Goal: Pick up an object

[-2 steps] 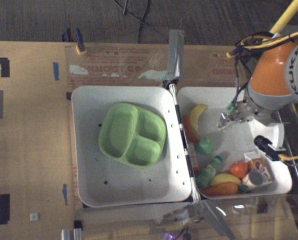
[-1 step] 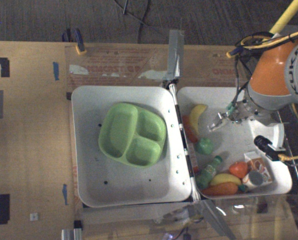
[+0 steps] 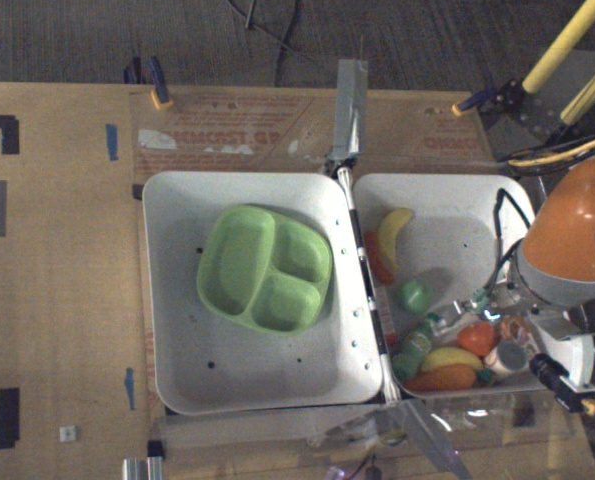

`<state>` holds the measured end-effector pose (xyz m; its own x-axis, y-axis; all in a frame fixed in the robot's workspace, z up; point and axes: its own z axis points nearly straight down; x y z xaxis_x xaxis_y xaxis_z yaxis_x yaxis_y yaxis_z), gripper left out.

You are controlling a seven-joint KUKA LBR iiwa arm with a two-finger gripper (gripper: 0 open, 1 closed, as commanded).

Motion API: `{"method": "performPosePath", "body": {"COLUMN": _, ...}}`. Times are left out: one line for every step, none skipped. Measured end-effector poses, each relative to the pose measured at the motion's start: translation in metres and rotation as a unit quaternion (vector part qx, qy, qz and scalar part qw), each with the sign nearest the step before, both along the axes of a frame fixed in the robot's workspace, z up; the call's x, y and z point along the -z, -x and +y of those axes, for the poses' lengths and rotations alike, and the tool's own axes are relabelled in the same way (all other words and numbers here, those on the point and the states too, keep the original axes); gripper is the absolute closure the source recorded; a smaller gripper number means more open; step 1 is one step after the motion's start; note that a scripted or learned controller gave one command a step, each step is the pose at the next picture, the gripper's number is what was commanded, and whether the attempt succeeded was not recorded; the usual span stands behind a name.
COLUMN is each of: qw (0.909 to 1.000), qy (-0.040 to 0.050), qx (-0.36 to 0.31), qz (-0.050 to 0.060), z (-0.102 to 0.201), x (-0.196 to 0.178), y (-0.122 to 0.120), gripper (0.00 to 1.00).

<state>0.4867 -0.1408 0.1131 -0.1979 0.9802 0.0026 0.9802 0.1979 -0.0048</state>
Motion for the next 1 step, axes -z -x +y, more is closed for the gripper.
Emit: {"method": "performPosePath", "body": {"qw": 1.0, "qy": 0.0003, "qx": 0.002, "qz": 0.0, "z": -0.0019, "x": -0.0073, "y": -0.0009, "gripper": 1.0}}
